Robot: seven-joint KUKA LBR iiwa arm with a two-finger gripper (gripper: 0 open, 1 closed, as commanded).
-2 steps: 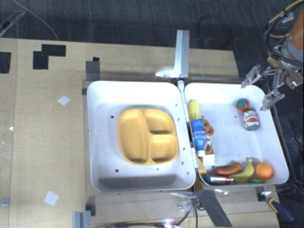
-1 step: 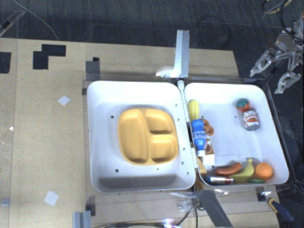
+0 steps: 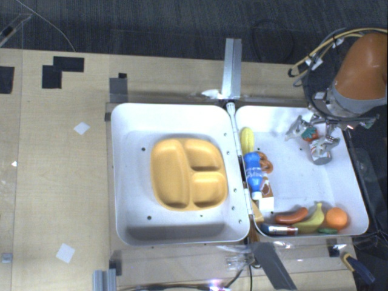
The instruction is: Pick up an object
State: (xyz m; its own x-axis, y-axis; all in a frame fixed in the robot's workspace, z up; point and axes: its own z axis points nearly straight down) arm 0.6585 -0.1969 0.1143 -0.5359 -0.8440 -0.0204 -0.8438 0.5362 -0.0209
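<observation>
My gripper [image 3: 314,143] hangs over the bare upper right part of the right bin [image 3: 357,187], below the arm's orange band. No object lies directly beneath it. Along the bin's left wall lie a yellow corn-like piece [image 3: 247,139], a blue bottle [image 3: 253,176] and a brown pretzel [image 3: 265,161]. Along the front wall lie a red sausage [image 3: 291,215], a banana [image 3: 313,217], an orange [image 3: 337,217] and a dark marker [image 3: 280,229]. All of these are well apart from the gripper.
The left bin [image 3: 130,162] holds a yellow divided tray [image 3: 188,173] at its middle. A metal post [image 3: 233,71] stands behind the wall between the bins. Cables [image 3: 321,50] loop off the arm at the upper right.
</observation>
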